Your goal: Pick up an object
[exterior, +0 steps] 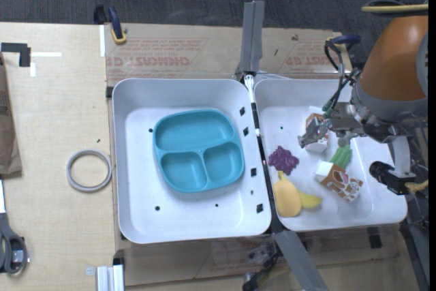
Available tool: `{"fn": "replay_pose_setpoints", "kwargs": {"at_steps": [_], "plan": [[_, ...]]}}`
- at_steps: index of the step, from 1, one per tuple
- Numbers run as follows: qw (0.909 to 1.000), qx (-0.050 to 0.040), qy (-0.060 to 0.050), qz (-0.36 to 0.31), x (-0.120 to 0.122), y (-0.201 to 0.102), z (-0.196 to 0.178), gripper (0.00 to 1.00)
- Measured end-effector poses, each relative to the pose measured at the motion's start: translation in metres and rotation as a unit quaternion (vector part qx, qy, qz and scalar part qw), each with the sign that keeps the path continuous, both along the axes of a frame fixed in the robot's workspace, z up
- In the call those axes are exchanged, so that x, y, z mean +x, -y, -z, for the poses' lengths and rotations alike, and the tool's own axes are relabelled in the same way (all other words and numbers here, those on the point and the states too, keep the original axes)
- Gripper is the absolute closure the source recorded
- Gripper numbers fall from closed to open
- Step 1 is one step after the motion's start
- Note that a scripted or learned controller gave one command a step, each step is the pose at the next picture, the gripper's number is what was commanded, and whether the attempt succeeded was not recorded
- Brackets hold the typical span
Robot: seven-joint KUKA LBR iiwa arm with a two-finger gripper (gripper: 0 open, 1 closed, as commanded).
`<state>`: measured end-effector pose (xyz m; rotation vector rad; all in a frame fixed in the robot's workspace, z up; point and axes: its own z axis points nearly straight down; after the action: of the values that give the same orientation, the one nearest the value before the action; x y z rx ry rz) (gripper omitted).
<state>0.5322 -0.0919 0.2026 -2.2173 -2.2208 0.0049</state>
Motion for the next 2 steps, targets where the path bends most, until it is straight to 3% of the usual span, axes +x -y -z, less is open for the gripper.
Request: {"fn": "replay_pose_setpoints", "kwargs": {"at_steps": [1, 2], "plan": [[0.9877, 0.0001, 0.002, -0.156, 0.024, 0.073, 0.038, 0.0], [1.0, -0.0004, 0.002, -0.009, 0.066, 0.039, 0.111, 0.0]]}}
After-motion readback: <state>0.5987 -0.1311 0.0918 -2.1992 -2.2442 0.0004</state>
